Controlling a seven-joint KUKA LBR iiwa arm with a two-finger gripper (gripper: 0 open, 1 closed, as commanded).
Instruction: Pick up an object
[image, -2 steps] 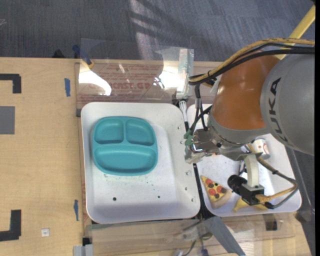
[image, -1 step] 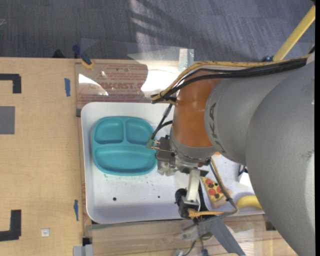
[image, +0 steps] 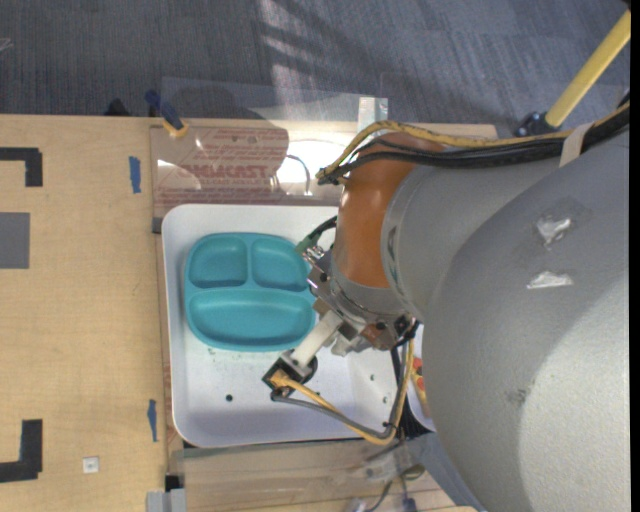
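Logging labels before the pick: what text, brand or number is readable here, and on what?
Nothing can be quoted.
Clear plastic sheet: red print, too blurred to read.
Teal divided plate: no text seen.
Small white square on the bench: too small to read.

Hidden beneath the grey arm (image: 500, 300): right side of the white bin (image: 200, 405) and right rim of the teal divided plate (image: 245, 290). Cut off at right and bottom picture edges: the arm itself.
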